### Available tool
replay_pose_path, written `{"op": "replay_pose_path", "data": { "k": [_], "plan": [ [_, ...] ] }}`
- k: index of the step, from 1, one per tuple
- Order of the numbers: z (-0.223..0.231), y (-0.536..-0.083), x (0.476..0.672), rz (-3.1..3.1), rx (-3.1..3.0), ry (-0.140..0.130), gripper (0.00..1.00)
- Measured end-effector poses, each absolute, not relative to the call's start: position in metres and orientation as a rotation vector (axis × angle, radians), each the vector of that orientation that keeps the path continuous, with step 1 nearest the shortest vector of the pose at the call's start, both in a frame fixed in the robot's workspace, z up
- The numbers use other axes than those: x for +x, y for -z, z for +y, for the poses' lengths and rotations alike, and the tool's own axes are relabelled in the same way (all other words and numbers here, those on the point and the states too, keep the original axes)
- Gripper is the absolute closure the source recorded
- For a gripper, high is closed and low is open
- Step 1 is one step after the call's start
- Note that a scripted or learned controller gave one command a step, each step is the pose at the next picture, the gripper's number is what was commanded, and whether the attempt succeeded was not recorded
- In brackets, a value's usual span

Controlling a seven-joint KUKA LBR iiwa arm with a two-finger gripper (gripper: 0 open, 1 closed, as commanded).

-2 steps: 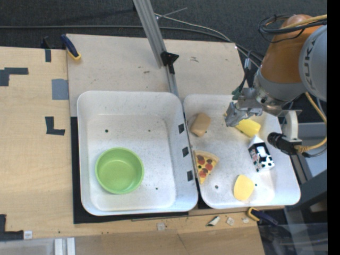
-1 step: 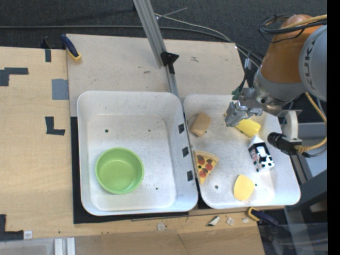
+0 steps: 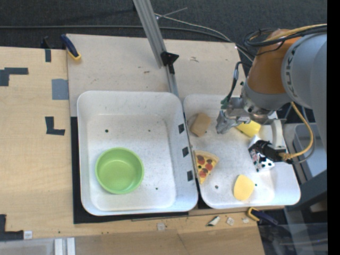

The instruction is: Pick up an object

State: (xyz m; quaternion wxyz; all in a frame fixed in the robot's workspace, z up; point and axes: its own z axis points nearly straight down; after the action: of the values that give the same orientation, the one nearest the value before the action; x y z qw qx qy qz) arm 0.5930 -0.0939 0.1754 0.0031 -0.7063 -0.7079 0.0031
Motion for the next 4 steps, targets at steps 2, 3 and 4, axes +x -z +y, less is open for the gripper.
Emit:
{"op": "replay_pose_path", "data": {
  "k": [2,3,4],
  "plan": [
    [-0.090,-0.089,0.601,-2.220,-2.219,-0.004,0.00],
    [-0.089,-0.099,0.601,-2.220,-2.217,-0.004,1.00],
    [-0.097,-0.158,0.599,-2.220,-2.222,0.001,1.00]
  ]
}}
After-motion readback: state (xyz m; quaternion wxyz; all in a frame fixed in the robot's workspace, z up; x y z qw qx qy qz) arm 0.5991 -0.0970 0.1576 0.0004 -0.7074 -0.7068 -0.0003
